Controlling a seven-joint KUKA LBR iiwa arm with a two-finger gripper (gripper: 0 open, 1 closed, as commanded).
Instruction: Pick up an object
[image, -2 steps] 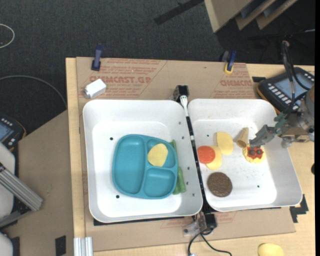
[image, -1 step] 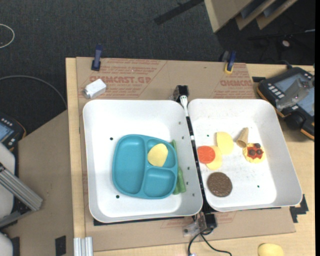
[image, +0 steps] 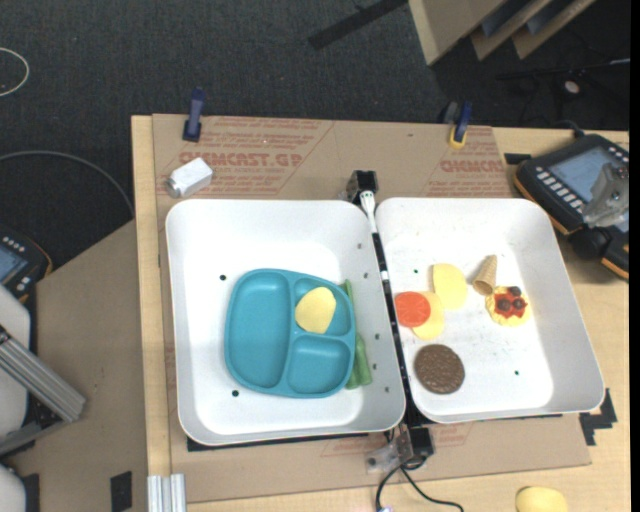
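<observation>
While every item lies loose, the pick looks unstarted. The brown disc (image: 439, 368) sits apart from the others near the right bin's (image: 560, 398) front edge. It is probably the cleanest target, calling for a centred descent.

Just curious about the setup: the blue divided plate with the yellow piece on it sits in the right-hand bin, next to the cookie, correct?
Not quite. The camera view shows the blue divided plate, with the yellow piece on it, in the left bin. The brown cookie lies in the right bin, apart from it.
</observation>
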